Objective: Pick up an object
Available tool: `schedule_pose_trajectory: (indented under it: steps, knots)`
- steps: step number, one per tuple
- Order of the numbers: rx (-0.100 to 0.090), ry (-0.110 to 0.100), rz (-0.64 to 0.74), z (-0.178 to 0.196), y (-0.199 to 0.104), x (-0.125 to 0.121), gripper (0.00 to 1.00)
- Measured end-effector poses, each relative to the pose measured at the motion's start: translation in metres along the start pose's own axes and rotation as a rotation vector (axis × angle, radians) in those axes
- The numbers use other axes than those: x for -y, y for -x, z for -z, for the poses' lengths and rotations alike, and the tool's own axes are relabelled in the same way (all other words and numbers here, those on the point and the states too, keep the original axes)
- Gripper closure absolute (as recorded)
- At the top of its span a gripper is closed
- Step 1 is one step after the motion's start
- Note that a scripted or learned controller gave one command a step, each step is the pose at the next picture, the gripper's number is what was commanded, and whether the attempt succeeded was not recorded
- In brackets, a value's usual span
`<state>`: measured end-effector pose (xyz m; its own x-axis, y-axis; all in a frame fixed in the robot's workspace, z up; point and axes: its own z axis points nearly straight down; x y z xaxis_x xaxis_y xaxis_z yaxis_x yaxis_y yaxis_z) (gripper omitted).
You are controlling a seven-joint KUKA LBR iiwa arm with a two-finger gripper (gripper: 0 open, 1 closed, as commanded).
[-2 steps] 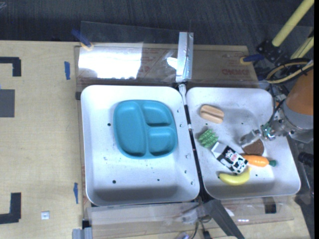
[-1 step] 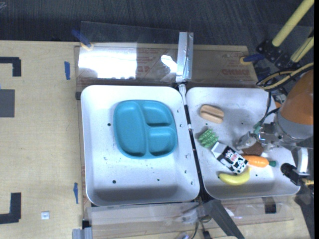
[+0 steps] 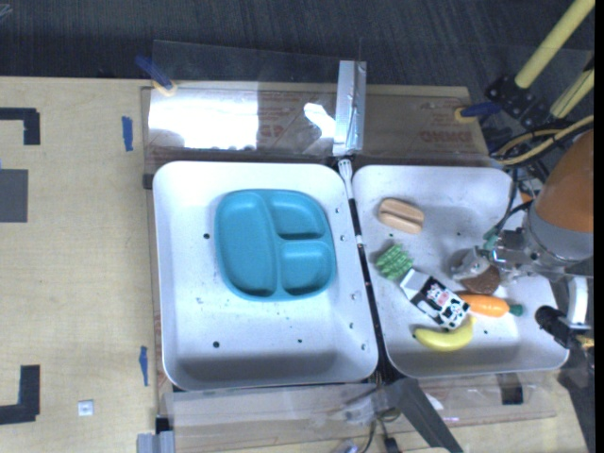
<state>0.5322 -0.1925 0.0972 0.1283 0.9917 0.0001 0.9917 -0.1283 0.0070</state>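
The right bin holds a tan hot-dog bun, a green ridged piece, a black-and-white box, an orange carrot and a yellow banana. My gripper reaches in from the right edge of this bin and hangs low over a brown object, just above the carrot. The gripper partly hides the brown object. The grey wrist and orange band stand over the bin's right rim.
The left bin holds a blue divided plate. A clear plastic sheet and a metal bar lie behind the bins. Yellow tubing and cables crowd the upper right.
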Motion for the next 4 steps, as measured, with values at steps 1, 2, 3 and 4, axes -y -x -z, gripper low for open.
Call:
schedule_pose_trajectory:
  steps: [1, 2, 3, 4]
  knots:
    - [0.0, -0.001, -0.218, 0.097, -0.063, -0.089, 1.0]
    - [0.0, -0.006, -0.146, 0.086, -0.125, -0.106, 1.0]
    - [0.001, 0.003, -0.183, 0.21, -0.097, -0.106, 1.0]
    - [0.002, -0.017, -0.295, 0.116, -0.164, -0.114, 1.0]
